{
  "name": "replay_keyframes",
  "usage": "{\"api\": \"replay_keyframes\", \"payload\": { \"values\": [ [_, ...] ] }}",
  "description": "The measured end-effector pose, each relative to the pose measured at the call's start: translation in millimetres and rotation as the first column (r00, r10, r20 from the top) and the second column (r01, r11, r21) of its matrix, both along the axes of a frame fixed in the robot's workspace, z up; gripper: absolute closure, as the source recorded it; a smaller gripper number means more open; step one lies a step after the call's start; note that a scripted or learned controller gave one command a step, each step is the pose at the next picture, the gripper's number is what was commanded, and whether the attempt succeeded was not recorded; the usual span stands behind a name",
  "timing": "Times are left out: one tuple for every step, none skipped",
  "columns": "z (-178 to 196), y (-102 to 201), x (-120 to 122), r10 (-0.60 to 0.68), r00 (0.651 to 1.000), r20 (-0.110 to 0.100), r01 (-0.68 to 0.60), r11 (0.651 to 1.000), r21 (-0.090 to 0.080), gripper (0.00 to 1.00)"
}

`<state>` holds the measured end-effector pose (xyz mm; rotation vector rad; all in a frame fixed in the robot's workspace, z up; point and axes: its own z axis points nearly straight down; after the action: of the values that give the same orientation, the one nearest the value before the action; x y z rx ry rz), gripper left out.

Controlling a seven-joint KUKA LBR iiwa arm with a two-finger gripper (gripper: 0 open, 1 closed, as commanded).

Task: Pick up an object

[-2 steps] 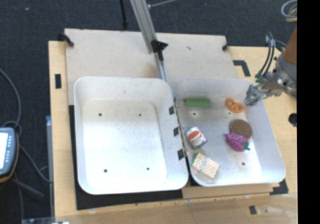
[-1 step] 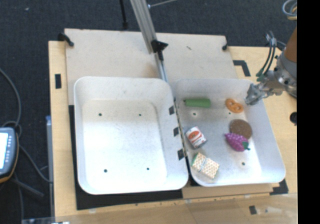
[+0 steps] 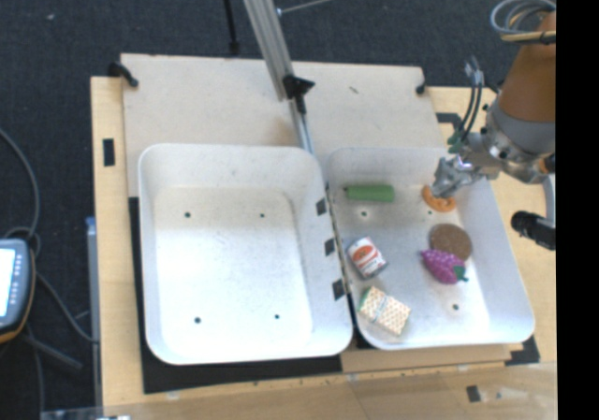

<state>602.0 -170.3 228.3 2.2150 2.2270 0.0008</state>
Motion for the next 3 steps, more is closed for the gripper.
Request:
{"api": "replay_keyframes", "payload": {
  "values": [
    [10, 53, 13, 0.002, 1.000, 0.003, -0.002, 1.000, 0.001, 1.00],
    [5, 112, 12, 0.002, 1.000, 0.000, -0.002, 1.000, 0.001, 1.00],
    [11, 163, 7, 0.002, 1.000, -0.001, -0.002, 1.000, 0.002, 1.00]
  ]
}}
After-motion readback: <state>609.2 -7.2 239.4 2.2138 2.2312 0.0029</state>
